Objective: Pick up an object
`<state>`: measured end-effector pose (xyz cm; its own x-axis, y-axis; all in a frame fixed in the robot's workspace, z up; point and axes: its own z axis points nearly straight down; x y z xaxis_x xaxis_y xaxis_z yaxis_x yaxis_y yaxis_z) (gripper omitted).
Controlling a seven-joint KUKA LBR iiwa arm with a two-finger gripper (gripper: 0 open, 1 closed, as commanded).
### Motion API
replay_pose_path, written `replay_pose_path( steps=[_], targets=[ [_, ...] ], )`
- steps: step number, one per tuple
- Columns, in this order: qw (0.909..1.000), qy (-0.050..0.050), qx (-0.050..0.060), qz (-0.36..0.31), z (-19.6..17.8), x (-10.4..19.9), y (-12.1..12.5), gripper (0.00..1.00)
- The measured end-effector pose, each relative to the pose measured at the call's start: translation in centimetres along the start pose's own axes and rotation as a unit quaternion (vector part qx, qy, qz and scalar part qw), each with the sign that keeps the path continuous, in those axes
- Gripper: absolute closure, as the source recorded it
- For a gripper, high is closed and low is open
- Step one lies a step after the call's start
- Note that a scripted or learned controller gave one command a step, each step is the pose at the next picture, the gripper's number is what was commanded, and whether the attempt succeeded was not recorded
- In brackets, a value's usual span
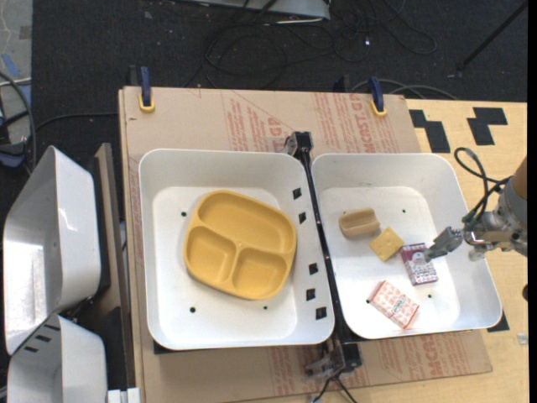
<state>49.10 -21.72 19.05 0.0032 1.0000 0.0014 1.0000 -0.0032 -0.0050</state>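
In the right bin (474,225) lie a tan brown block (359,222), a yellow sponge-like square (387,243), a small purple and white packet (418,264) and a pink patterned box (394,302). My gripper (450,242) reaches in from the right edge, its tip over the bin's right side, just right of the purple packet. Nothing shows between its fingers. The left bin (159,225) holds a yellow divided plate (240,244).
The two white bins sit side by side on a cardboard-covered bench (252,116), with a black divider (317,242) between them. Blue and yellow clamps (147,91) hold the board's far edge. White tubs (50,225) stand at the left.
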Motion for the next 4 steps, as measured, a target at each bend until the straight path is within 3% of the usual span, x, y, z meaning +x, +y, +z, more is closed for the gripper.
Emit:
replay_pose_path(
  steps=[2, 3, 4],
  targets=[
    [1.0000, 0.000, -0.001, 0.000, 10.0, 0.9, 0.2, 0.00],
    [1.0000, 0.000, -0.002, 0.000, 8.9, 0.9, 0.3, 1.00],
    [1.0000, -0.001, -0.004, -0.003, 4.6, 1.3, 0.2, 1.00]
  ],
)
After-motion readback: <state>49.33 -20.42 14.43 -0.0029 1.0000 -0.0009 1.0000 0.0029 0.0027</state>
